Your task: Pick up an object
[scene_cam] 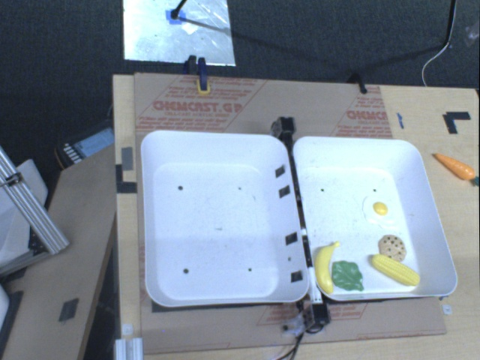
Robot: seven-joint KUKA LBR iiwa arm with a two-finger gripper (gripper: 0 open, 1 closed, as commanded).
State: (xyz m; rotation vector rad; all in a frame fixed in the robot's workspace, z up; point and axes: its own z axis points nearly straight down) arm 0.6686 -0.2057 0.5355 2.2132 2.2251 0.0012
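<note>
mostly yellow: banana (325, 267) (curved), corn (395, 270), cookie (391, 246).

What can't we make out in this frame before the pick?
- Carrot on the bench, camera view: its far end is cut off by the right edge.
- Green piece in the right bin: too blurred to identify, and whether it touches the banana is unclear.
- Fried egg: its white blends into the bin floor, outline unclear.
- Cookie: too small for surface detail.
</note>
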